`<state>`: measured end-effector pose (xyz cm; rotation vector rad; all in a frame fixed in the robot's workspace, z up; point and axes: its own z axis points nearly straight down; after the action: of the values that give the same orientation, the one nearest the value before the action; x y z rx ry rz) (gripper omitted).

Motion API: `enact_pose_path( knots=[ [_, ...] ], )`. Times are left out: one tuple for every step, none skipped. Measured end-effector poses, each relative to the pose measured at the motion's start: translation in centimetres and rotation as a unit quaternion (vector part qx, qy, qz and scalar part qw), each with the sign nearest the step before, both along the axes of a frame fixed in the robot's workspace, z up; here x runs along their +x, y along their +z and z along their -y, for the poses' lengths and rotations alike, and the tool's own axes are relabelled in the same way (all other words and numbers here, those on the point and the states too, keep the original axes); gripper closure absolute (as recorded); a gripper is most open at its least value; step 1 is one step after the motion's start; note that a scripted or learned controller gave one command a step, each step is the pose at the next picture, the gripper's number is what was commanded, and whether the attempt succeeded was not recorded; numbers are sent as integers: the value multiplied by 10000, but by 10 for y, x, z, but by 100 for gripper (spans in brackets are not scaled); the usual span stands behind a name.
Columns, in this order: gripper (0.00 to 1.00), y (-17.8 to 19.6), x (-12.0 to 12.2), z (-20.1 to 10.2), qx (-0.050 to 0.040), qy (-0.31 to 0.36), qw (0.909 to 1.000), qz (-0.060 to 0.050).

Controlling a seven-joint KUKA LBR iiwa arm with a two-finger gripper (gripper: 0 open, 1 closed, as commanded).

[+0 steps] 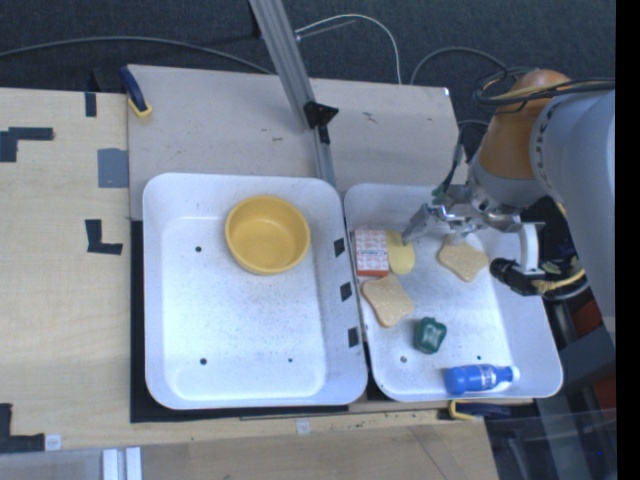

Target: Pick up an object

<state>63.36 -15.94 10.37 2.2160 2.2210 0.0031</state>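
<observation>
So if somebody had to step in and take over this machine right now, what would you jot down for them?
Gripper: low in the right bin, at the yellow lemon-like piece; nothing seen between its fingers.
Right bin also holds: red-and-white box, two toast pieces, green item, blue bottle.
Left bin: yellow bowl.
Done: arm is down among the items.
Left: grab one and lift it.

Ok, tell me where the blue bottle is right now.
The blue bottle lies on its side at the near edge of the right bin, just below and right of the dark green object.
</observation>
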Motion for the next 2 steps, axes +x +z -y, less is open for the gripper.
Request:
enact_pose_path(
  knots=[
    [100,6,-2,-1,9,4,10000,-30],
    [100,49,-2,0,6,-6,10000,-9]
  ],
)
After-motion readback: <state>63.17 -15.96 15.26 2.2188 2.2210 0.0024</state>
